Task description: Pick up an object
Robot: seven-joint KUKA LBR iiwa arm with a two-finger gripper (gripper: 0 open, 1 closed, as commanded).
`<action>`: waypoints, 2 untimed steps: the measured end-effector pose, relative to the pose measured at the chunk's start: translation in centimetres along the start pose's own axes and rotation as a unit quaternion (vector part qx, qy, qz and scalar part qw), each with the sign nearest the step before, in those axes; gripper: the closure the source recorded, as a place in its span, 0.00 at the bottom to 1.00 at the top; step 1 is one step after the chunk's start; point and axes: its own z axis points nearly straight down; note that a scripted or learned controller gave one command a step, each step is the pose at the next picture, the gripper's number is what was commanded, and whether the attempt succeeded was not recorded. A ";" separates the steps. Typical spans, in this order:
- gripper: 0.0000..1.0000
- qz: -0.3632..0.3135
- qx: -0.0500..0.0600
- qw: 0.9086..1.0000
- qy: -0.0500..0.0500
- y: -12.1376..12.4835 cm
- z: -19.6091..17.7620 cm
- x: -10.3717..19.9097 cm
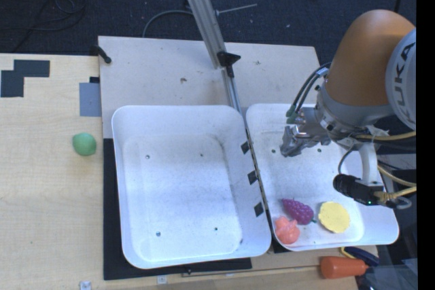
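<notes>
**A:** Gripper (293, 144) is seen over the upper part of the right bin (380, 231), nothing between its fingers as far as can be made out. Open or closed can't be told from this angle, too much wrist in the way.

**B:** Agreed. Three candidates are bunched at the near end of that bin: purple grape cluster (298, 210), yellow disc (334, 216) and a pink-orange piece (287, 231). Grapes and the pink one are touching or nearly so, and both are tucked close to the bin's left wall.

**A:** All are probably light plastic play food, so weight isn't the worry. The grapes look bumpy, so a grip across the middle could be kept. The disc is likely smooth and low and could be squirted out.

**B:** The disc is set apart though, so it's more easily reached. It'd be best taken across its edges.
</notes>
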 end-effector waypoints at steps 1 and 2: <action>1.00 0.000 0.000 1.000 0.000 1.5 0.4 5.2; 1.00 0.000 0.000 1.000 0.000 2.1 1.6 9.4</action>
